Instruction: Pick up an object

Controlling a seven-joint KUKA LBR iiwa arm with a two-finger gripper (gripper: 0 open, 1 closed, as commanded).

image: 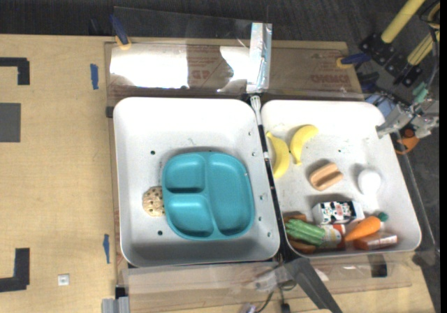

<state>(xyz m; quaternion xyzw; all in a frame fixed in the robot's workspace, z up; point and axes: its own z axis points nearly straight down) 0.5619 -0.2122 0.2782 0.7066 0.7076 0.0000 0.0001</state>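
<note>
The gripper (412, 119), its state impossible to tell, hangs at the right white bin's (349, 110) upper right rim, the small white round object (369, 181) lying just below-left inside.

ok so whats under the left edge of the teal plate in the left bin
A cookie pokes out from beside the teal divided plate, on the left bin's floor. Whether part of it lies tucked under the plate's rim can't be seen; the plate covers anything beneath it.
</note>
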